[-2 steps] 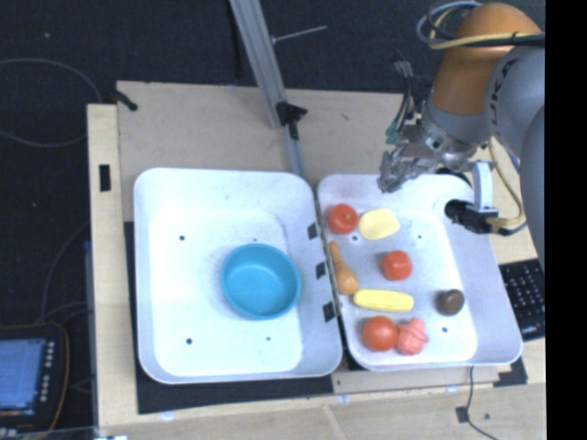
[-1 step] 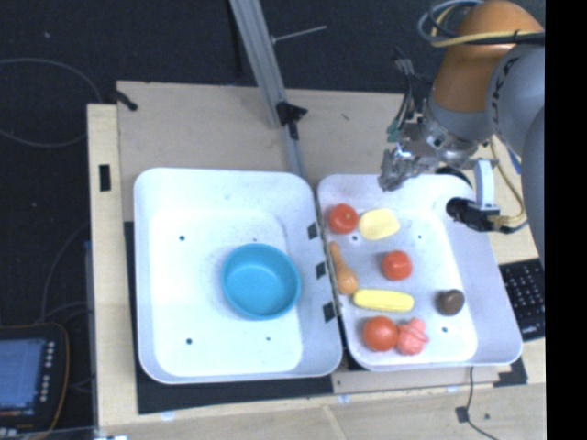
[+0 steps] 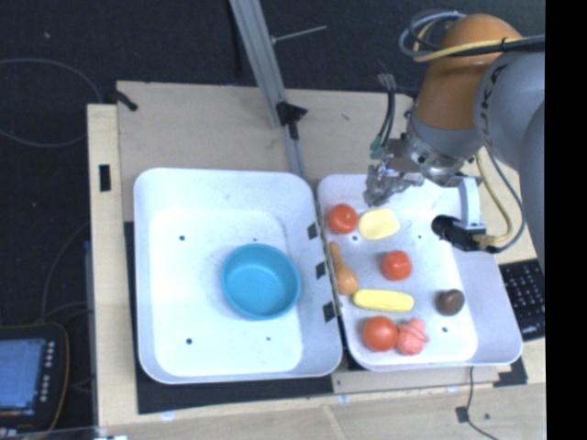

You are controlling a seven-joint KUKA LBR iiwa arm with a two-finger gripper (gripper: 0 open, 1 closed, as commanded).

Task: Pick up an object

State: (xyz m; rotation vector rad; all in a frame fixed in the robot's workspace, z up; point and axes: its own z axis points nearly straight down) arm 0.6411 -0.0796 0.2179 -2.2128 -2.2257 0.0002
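The hand (image 3: 380, 189) hangs over the right bin (image 3: 486, 333), just above the pale yellow piece (image 3: 379, 224) lying on its floor, nothing lifted yet, so the whole pick remains to do.

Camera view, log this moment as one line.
gripper: above right bin, far end | nearest: pale yellow item | left bin: blue bowl

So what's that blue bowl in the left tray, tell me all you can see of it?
The blue bowl is a small round dish, light blue all over, smooth and plastic-looking, with a plain rim. It sits upright, open side up, with nothing visible inside it. It rests on the floor of the left white bin, a little right of the middle, apart from the walls. Nothing else touches it; the gripper is over the other bin.
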